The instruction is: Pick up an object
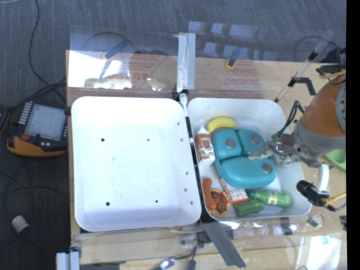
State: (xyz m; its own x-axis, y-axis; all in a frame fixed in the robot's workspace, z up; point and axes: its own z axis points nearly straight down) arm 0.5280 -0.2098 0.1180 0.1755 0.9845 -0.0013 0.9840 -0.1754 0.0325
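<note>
1. The hand [269, 149] is seen at the right side of the right bin [281, 112], low over the teal container [243, 157]; whether its fingers are spread or pressed together cannot be told, and nothing is seen between them.
2. The arm [322, 120], grey with an orange band, is shown reaching in from the right edge of the bench [253, 75].
3. The teal container is located in the middle of the right bin, directly under and beside the hand.
4. A yellow object [221, 123] is found just behind the teal container, touching it.
5. A small orange-and-white packet [204, 148] is placed at the container's left, against the bin's left wall.
6. A green bottle [264, 199] is laid on its side along the bin's near wall, with red and orange items [216, 198] to its left.
7. The left bin [135, 162] is set beside the right bin, their walls touching.
8. A handheld control pendant [36, 128] is seen on the floor, left of the bench.
</note>
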